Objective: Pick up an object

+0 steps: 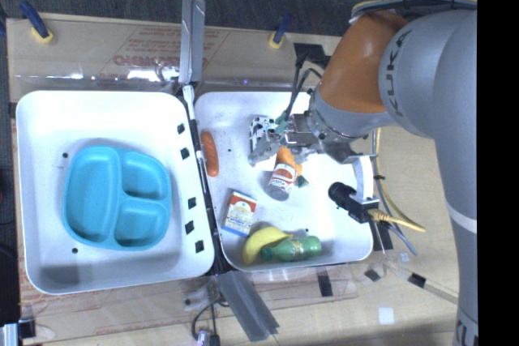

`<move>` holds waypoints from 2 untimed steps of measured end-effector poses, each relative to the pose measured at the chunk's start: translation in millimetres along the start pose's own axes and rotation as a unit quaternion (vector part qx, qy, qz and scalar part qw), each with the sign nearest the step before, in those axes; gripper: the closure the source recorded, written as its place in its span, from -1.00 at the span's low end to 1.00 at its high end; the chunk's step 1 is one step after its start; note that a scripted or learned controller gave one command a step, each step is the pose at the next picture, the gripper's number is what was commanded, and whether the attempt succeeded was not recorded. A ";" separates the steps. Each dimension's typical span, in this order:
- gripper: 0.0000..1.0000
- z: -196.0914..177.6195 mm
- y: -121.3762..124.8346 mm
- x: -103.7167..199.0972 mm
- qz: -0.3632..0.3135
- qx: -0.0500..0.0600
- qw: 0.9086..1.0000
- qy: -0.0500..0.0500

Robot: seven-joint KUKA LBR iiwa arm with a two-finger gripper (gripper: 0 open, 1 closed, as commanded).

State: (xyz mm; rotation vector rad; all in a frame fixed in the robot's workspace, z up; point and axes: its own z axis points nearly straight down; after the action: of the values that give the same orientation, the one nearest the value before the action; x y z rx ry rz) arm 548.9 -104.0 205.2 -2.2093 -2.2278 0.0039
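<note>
From the camera view: hand low in the right bin, fingers apparently spread, pinching nothing, just left of a small orange-labelled bottle lying tilted. Best to centre over that bottle, straddle its narrow body, then close firmly before lifting, avoiding the carrot, carton and banana.

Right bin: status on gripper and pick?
Two-finger gripper low in right white bin, nothing visibly held. Orange-capped bottle lies beside it. Orange hot dog, yellow banana, small carton untouched.
</note>
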 end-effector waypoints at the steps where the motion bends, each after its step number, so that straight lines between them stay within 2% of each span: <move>1: -1.00 29.4 -70.8 1.4 0.087 0.000 0.996 0.000; 2: -1.00 105.9 -34.8 -61.3 0.084 0.000 0.996 0.000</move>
State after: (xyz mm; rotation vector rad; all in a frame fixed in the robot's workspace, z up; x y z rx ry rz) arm 514.1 -165.4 99.5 -2.3896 -2.0342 0.0047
